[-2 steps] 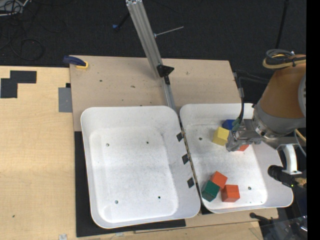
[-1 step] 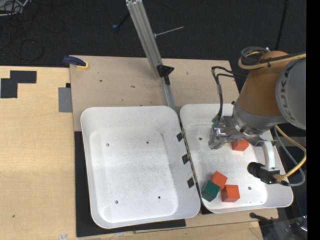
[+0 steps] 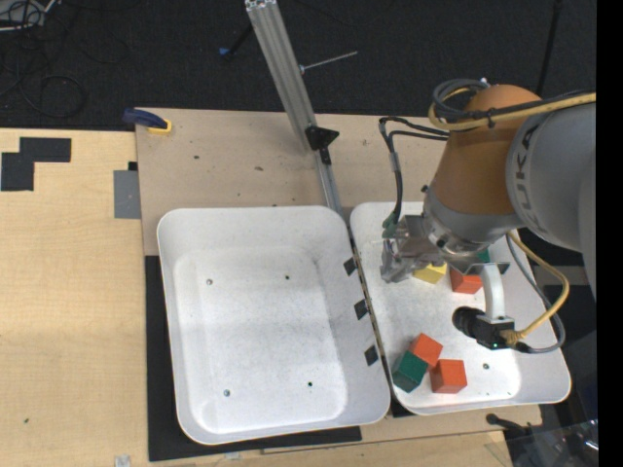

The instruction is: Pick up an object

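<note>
The arm [image 3: 506, 178] is reaching from the right into the right bin [image 3: 545, 382], its gripper [image 3: 397, 261] hanging low near that bin's left wall. I cannot tell its state. A yellow block [image 3: 428, 274] is lying just beside it, likely the target. Orange blocks [image 3: 448, 375] and a green block [image 3: 410, 371] are sitting nearer the front.
</note>
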